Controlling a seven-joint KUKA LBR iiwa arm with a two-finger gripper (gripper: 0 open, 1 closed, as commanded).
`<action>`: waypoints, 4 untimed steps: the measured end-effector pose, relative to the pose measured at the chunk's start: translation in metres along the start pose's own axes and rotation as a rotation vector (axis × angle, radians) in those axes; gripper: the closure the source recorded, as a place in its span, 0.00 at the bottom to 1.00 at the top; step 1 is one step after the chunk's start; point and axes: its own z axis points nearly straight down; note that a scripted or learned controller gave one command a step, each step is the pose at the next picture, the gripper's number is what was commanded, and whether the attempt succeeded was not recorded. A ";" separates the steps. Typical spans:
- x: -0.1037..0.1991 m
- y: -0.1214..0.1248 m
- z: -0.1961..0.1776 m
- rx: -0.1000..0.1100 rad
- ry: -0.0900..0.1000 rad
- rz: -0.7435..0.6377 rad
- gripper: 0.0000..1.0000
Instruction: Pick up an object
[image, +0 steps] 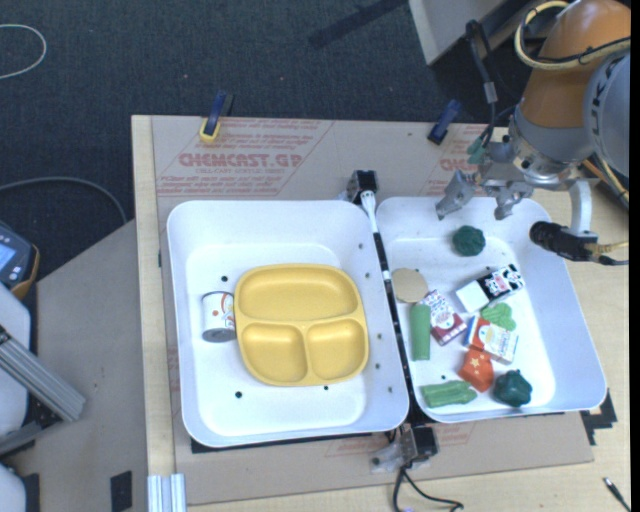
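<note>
Two shallow white bins sit side by side on your bench, over a brown cardboard sheet (250, 160) printed with red lettering; dark floor runs beyond its far edge. Your left bin (190, 240) carries a yellow divided plate (298, 322) at its middle and a small can (217, 316) lying just beside the plate's left edge. Your right bin (575, 340) holds a clutter: a dark green round object (468, 239) near the far edge, a tan disc (408, 285) by the left wall, a green stick (419, 330) below it, small packets in the middle, and a dark green lump (513, 388) at the near right corner. Your gripper (478, 199) hangs over the right bin's far edge, fingers spread apart with nothing between them. The round green object lies just nearside of it, not touching.
</note>
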 end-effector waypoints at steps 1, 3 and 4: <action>0.000 0.002 -0.008 -0.013 -0.002 -0.002 0.00; -0.003 0.007 0.085 -0.011 -0.003 -0.003 0.00; -0.002 0.006 0.120 -0.008 -0.001 -0.003 0.00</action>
